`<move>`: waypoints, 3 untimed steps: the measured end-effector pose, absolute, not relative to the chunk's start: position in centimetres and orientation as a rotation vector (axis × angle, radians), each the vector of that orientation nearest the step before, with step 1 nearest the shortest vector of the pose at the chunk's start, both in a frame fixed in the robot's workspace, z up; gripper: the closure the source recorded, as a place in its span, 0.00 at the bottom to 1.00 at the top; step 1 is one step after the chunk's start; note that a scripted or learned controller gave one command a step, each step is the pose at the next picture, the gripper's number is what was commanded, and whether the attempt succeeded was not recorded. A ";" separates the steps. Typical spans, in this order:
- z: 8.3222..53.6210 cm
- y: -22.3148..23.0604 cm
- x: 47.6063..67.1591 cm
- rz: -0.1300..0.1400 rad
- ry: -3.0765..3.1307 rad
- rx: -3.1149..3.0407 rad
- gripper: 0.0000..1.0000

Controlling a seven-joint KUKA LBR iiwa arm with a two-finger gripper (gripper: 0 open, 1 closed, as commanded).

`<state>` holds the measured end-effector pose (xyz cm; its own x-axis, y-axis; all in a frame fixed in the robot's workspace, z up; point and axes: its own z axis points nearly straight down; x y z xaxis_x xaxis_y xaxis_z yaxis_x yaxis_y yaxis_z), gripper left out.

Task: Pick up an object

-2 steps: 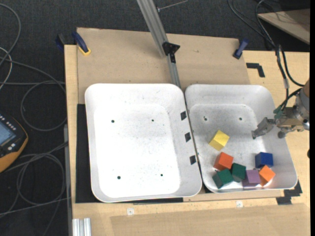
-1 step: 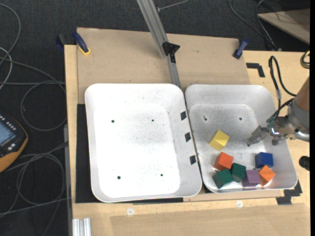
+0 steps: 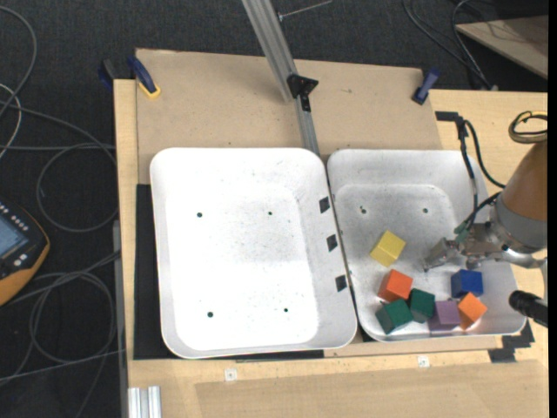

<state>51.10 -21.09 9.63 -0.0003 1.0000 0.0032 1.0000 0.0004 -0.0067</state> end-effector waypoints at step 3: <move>22.1 -21.6 52.1 -0.005 -2.229 -2.224 1.00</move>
<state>52.08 -21.56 22.13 -0.0020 1.0000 -0.0029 1.0000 0.0020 0.0070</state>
